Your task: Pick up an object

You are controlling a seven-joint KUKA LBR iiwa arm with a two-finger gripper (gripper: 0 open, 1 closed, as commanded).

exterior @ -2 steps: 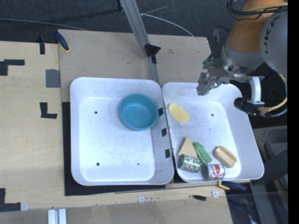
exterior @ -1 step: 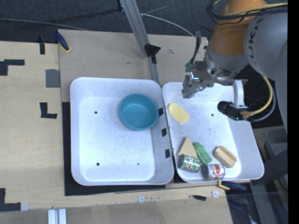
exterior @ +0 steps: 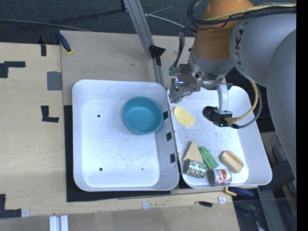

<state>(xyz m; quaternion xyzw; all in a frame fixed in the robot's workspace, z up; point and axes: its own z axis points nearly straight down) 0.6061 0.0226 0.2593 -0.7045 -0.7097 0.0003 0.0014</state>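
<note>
My gripper (exterior: 177,93) hangs over the far left corner of the right bin (exterior: 243,131), just above and left of a flat yellow oval piece (exterior: 184,116). Nothing shows between its fingers. A blue bowl (exterior: 142,115) sits in the left bin (exterior: 96,143) near its far right side. At the near end of the right bin lie a tan wedge (exterior: 192,152), a green item (exterior: 208,157), a green-labelled can (exterior: 196,169), a red-and-white can (exterior: 221,177) and a brown bread-like roll (exterior: 232,161).
A slanted metal pole (exterior: 142,28) crosses behind the bins to the gripper's left. The big grey arm with its orange band (exterior: 222,18) covers the far right. A black cable part (exterior: 215,115) hangs over the right bin.
</note>
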